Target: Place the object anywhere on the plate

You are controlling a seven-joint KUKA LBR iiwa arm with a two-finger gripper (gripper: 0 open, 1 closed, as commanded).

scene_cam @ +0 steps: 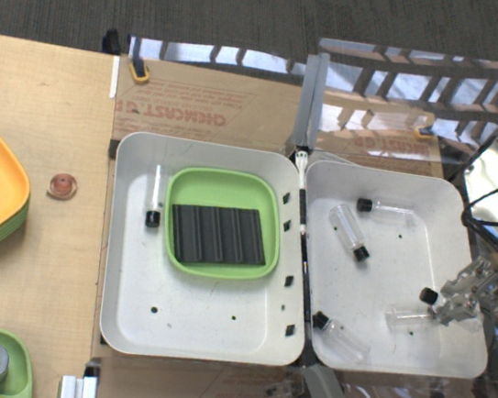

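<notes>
The two bins [125, 221] look like smooth white plastic with a slight sheen, and the green plate [181, 194] like matt plastic bearing a dark ribbed slab [221, 234]. The tubes [351, 229] are clear, glossy plastic with black caps; the bench [57, 118] looks like pale matt wood.

text: "CHEMCAST" reading upside down and mirrored, red print | on: cardboard sheet [208, 113] lying behind the left bin [125, 249] | place: far left of gripper [458, 299] | smaller lines: unreadable

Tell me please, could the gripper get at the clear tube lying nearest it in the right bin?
Probably yes: the gripper sits right by that tube, with nothing lying between them.
</notes>
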